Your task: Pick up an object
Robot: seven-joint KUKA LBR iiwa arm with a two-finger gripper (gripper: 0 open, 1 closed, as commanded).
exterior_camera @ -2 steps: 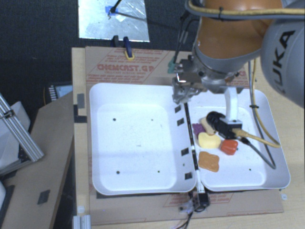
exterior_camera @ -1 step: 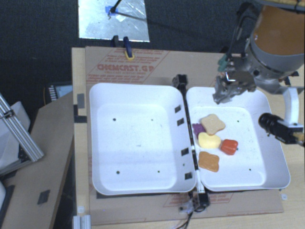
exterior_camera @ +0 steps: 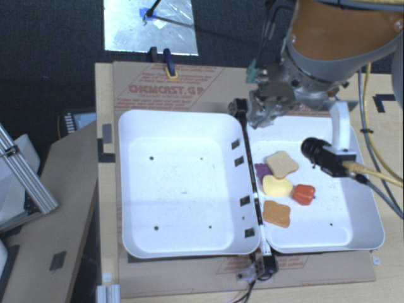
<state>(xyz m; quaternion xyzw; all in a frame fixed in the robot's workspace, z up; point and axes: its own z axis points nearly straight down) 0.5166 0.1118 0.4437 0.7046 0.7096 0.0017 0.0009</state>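
Several small toy foods lie in the right bin [exterior_camera: 353, 229], close to its left wall: a tan toast slice [exterior_camera: 282, 163], a yellow piece [exterior_camera: 276, 185], a red pepper-like piece [exterior_camera: 303, 194], an orange-brown slab [exterior_camera: 276, 213] and a purple piece [exterior_camera: 260, 170] partly tucked behind the toast. My gripper [exterior_camera: 262, 113] hangs over the bin's far left corner, above and behind the toast, apart from all of the pieces. Nothing shows in its grasp. The grey and orange wrist [exterior_camera: 341, 24] hides the far side of the bin.
The left bin [exterior_camera: 183, 182] adjoins the right one along a divider with black clips [exterior_camera: 247, 175]. A black cylinder on a white bracket [exterior_camera: 323, 155] juts from the arm over the right bin. Cables [exterior_camera: 379, 169] run down the right. A foil sheet [exterior_camera: 150, 16] lies beyond the bins.
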